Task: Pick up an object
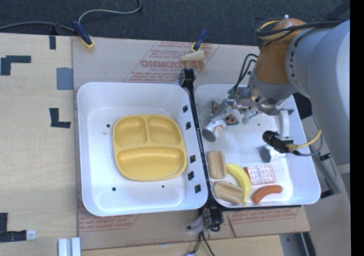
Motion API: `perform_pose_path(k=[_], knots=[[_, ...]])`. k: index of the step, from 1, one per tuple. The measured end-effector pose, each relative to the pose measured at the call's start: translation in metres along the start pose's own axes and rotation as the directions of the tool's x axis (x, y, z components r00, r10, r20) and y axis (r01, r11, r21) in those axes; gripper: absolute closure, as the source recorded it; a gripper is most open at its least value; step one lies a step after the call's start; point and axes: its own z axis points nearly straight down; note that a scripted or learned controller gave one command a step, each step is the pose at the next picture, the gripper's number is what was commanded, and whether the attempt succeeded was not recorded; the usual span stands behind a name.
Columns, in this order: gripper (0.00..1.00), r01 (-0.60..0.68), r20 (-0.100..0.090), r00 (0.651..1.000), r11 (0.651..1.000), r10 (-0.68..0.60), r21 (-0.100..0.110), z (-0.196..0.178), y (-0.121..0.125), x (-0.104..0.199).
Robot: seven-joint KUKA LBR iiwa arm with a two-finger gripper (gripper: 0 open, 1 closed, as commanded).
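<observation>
My gripper (228, 109) is low in the right bin (304, 184), near its back left part, below the orange wrist band (273, 61). A crumpled silver can (214, 128) lies just in front of it, touching or nearly touching it. A small red and brown piece (231, 118) sits right beside the gripper tip. Toward the front of the bin lie a bread roll (216, 164), a yellow banana (240, 178), a hot dog bun (228, 193), a red sausage (266, 193) and a red-patterned card (261, 174).
The left bin (94, 181) holds a yellow divided plate (149, 147). A black divider (193, 129) with clips separates the bins. A small grey object (265, 153) lies mid-bin on the right. The arm's grey body (327, 78) covers the right bin's back right corner.
</observation>
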Motion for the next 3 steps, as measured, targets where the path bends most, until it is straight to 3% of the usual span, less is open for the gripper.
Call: perform_pose_path(k=[1, 2, 3], knots=[[0.0, 0.003, 0.0, 1.0, 1.0, -0.003, -0.005, 0.045, 0.034, -0.002], [1.0, 0.004, 0.001, 1.0, 1.0, -0.004, -0.005, 0.034, 0.035, -0.002], [1.0, 0.003, -0.003, 1.0, 1.0, -0.003, -0.003, -0.054, -0.027, 0.039]])
